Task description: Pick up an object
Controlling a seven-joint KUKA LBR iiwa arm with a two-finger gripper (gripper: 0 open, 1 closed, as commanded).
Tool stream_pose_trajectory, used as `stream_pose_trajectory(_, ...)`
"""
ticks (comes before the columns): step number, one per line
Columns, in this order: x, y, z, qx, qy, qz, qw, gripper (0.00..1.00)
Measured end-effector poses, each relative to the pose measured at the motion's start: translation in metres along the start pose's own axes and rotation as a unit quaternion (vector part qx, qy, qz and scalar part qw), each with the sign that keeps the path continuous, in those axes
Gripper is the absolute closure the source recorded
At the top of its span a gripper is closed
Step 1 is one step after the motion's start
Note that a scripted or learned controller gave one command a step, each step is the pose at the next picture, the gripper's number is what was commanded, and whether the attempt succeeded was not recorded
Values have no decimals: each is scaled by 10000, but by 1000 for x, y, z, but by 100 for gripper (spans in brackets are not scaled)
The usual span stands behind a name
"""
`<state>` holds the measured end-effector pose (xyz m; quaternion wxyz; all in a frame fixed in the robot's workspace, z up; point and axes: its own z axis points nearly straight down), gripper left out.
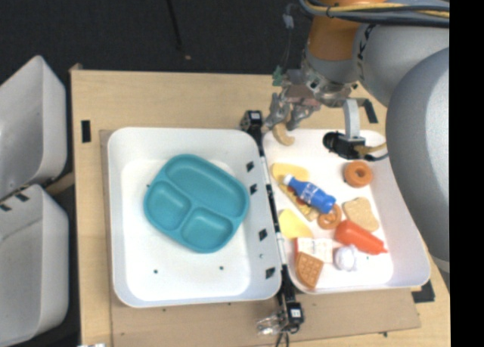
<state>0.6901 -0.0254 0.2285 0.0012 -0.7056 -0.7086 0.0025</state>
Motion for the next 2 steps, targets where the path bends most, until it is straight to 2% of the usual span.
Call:
stream_pose_trajectory(1,-2,-1,0,11,-1,15,10000,100)
stream_pose_trajectory(2,-6,3,-1,-23,-5,18,10000,100)
